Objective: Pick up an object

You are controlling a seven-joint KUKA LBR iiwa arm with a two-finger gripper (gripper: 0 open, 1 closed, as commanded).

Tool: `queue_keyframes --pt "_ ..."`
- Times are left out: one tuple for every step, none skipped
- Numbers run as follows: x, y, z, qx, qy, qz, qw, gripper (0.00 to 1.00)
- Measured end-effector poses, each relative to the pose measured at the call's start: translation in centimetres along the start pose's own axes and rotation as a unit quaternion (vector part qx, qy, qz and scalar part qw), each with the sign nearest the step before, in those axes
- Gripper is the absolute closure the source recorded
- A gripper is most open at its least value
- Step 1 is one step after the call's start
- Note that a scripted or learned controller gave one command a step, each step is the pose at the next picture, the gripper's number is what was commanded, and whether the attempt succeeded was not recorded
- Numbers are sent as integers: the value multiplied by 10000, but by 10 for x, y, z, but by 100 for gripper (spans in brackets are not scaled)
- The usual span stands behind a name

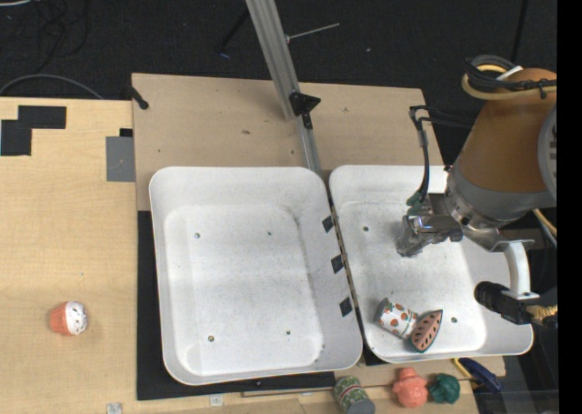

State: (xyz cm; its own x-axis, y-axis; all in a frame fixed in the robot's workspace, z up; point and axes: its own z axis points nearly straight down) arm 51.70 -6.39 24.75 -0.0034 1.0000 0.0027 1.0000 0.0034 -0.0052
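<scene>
Gripper (414, 241) is seen above the middle of the right bin (364, 186); its grip state cannot be told. Spotted cup (396, 317) lies near the front edge.

An orange and white ball (68, 318) was found on the wooden surface (55, 239), well apart from the left bin (238, 271). A slanted aluminium rail (273, 39) was noted behind the bins. Three small items, olive (349, 394), salmon (409, 388) and green (444, 388), were recorded just before the right bin (382, 189).
</scene>
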Motion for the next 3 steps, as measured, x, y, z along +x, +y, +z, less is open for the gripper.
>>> queue_keyframes --pt "53 0 11 -3 -1 -6 10000 100" --pt "102 -11 4 -4 -10 0 10000 100" --pt "155 -26 4 6 -3 -8 10000 100"
